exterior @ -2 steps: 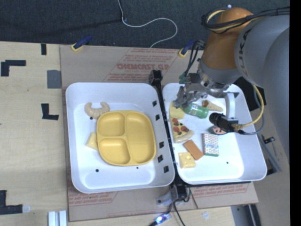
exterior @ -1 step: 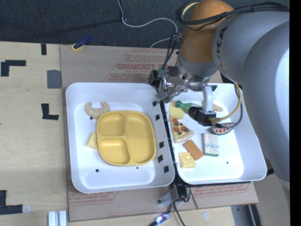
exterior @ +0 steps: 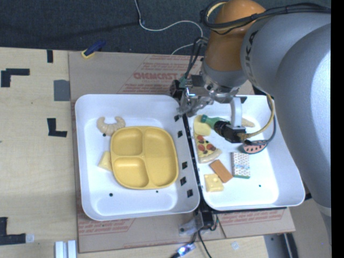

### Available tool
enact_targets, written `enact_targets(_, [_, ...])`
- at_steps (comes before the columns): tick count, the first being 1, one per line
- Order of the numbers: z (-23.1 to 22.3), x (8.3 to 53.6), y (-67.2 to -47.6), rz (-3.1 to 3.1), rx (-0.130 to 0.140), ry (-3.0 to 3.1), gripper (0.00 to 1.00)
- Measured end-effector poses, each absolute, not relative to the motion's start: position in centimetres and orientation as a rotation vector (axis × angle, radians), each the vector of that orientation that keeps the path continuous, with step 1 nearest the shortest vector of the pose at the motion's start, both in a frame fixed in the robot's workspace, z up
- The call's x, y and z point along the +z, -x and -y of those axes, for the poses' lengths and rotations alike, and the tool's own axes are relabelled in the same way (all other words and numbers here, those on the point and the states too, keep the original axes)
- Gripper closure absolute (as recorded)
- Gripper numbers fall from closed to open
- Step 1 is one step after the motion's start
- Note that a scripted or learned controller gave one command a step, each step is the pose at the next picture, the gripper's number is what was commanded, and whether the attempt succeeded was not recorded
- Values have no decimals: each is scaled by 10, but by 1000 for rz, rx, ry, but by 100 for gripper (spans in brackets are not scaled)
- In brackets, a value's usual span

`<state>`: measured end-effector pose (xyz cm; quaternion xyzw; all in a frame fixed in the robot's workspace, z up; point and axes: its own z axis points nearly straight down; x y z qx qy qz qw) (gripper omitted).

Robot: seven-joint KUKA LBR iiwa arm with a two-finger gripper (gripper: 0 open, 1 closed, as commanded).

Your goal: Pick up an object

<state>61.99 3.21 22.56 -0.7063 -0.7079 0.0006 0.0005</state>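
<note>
Where the gripper [exterior: 187, 107] hovers, a pizza slice [exterior: 207, 148] lies near.

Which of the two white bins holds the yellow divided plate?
The bin on the view's left: the plate sits in its middle, whereas the right-hand bin holds small toy foods such as a pizza slice.

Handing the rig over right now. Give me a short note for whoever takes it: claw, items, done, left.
Claw: low over the far end of the divider between the bins; I can't tell its grip state from this angle.
Left bin: yellow plate, croissant beyond it.
Right bin: pizza slice, cracker, packet, watermelon slice.
Done: nothing visibly picked; these items all lie in the bins.
Left: the whole pick. The right bin's far-corner items look nearest.
</note>
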Motion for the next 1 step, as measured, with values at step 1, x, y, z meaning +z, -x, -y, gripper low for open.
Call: enact_targets(1, [-37,225,-622,2222,2,2219,100])
